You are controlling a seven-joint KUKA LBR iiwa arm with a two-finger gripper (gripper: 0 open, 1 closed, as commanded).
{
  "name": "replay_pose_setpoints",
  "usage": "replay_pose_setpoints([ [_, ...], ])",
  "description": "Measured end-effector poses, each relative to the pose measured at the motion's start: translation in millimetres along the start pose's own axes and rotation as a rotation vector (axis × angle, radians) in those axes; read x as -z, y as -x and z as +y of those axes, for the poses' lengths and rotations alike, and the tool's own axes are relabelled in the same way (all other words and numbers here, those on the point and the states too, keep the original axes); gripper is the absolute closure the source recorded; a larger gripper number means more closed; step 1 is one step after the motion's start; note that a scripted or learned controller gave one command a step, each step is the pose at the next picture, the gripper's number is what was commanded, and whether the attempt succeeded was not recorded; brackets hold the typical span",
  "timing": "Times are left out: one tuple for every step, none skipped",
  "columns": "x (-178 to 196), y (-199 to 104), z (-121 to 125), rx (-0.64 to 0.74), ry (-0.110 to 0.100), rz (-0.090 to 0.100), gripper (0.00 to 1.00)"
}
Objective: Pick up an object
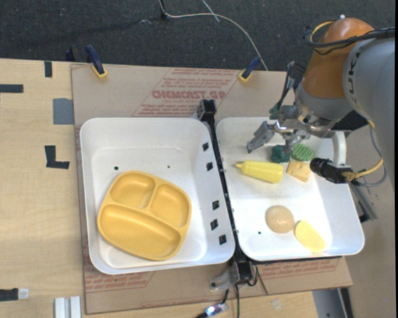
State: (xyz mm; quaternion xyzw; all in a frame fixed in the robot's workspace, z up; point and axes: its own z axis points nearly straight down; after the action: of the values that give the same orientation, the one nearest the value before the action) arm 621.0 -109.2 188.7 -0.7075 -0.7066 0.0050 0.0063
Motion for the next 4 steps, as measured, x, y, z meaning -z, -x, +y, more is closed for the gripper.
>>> replay_pose_setpoints([
  [8.3,-0.3,3.2,0.003,0.014,-0.002,0.0],
  [-52.9,-8.9,2.4,0.003,0.009,-0.002,0.0],
  [-105.8,-9.5,2.9,0.003,0.015,-0.004,0.0],
  [-92.4,-10.1,3.7,0.004,0.017,-0.003,1.0],
])
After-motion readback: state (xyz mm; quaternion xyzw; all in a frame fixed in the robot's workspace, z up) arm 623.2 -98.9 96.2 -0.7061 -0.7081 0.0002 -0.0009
